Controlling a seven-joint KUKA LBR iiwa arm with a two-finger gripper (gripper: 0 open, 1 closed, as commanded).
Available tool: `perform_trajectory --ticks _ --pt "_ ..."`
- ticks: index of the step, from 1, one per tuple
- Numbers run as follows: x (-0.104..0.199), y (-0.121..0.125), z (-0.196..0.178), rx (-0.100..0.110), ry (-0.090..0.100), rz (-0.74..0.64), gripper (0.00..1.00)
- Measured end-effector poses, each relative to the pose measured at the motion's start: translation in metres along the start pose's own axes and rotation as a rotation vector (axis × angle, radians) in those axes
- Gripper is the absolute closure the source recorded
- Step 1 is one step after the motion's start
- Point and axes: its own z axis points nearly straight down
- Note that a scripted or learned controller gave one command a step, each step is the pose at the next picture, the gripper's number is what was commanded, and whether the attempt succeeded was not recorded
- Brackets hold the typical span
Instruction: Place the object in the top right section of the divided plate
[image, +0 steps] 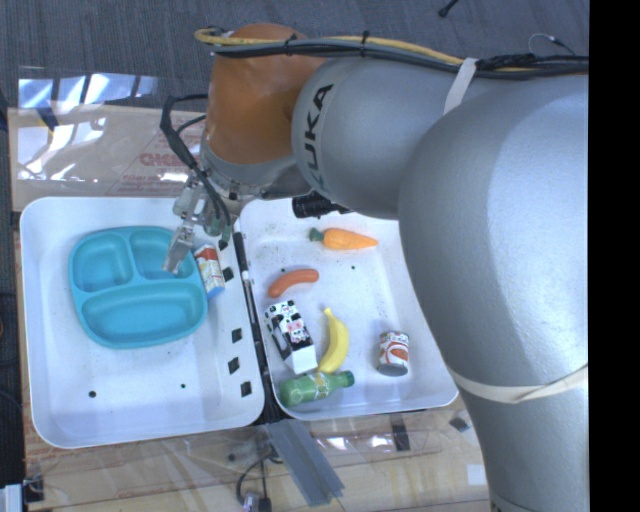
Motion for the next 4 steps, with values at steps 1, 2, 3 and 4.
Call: perform_trajectory --ticks 1,2,3,4 --pt "0.009 0.030 0.054 0.001 0.003 0.142 0.00" --pt "0.007 0.030 0.044 0.001 0.001 0.139 1.00" --pt "0.025 -0.032 0.000 0.001 0.001 -0.210 1.00" --pt "-0.002 0.008 0.004 -0.001 -0.002 -0.405 1.00"
